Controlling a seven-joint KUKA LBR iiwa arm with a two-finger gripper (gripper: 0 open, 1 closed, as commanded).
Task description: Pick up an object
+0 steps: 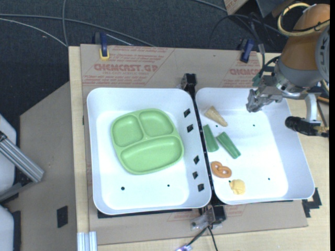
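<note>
My gripper [253, 105] hangs over the far part of the right bin [285, 156], right of a beige cone-shaped piece [215, 116]. Two green sticks [210, 138] [229, 145] lie near that bin's left wall. Closer to the front lie an orange pretzel [220, 170] and a small yellow lump [237, 186]. Nothing shows between the fingers.
The left bin [104, 187] holds a green three-compartment plate [147, 140]. A black divider with clips [194, 135] runs between the bins. Blue clamps [104, 45] [246, 49] sit at the bench's back edge. Cables trail behind the bench.
</note>
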